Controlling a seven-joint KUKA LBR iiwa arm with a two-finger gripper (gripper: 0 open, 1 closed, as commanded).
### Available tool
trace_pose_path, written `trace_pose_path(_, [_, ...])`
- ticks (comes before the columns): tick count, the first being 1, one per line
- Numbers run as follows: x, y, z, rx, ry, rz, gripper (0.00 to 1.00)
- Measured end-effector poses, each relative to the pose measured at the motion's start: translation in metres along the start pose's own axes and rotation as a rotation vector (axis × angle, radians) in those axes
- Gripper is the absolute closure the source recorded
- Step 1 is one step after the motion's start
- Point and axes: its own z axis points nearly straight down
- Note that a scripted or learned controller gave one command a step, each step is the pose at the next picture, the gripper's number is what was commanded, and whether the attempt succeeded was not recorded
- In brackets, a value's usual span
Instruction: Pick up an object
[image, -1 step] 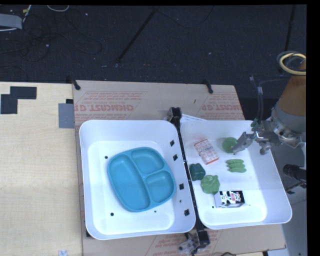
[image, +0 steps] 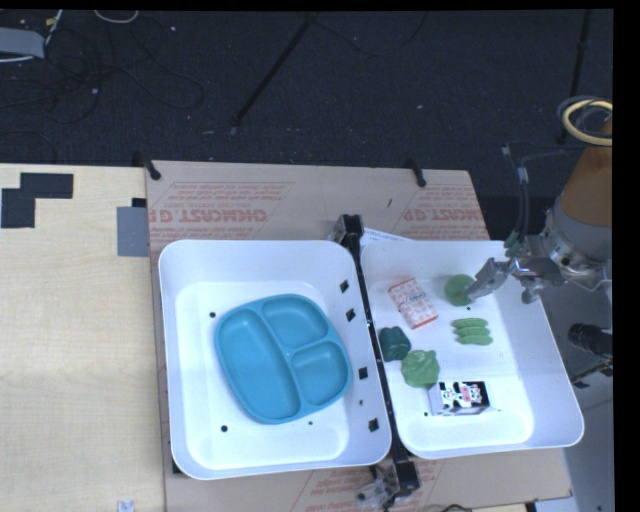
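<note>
The right bin (image: 545, 405) holds several small objects. An orange-and-white packet (image: 412, 302) lies near its back left. A round green piece (image: 458, 290) sits beside it, and a green pea pod (image: 472, 331) lies just below that. A dark teal lump (image: 394, 343) and a lighter green leafy piece (image: 420, 368) rest near the bin's left wall. A black-and-white cow-patterned item (image: 461, 396) lies at the front. My gripper (image: 487, 281) reaches in from the right, its tip just right of the round green piece. Nothing shows between its fingers.
The left bin (image: 190, 400) contains a blue divided plate (image: 283, 355). A black divider (image: 362, 330) runs between the two bins. Cardboard (image: 250, 205) lies under both bins, and the wooden bench (image: 70, 350) stretches left. The arm's body (image: 585, 215) stands over the right bin's back right corner.
</note>
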Motion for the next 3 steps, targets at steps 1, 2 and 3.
trace_pose_path(1, [0.000,0.002,0.044,0.003,0.000,0.000,0.00])
trace_pose_path(2, [0.001,-0.001,0.108,0.004,0.001,0.000,0.00])
trace_pose_path(3, [0.002,-0.001,0.139,0.000,-0.001,0.001,0.00])
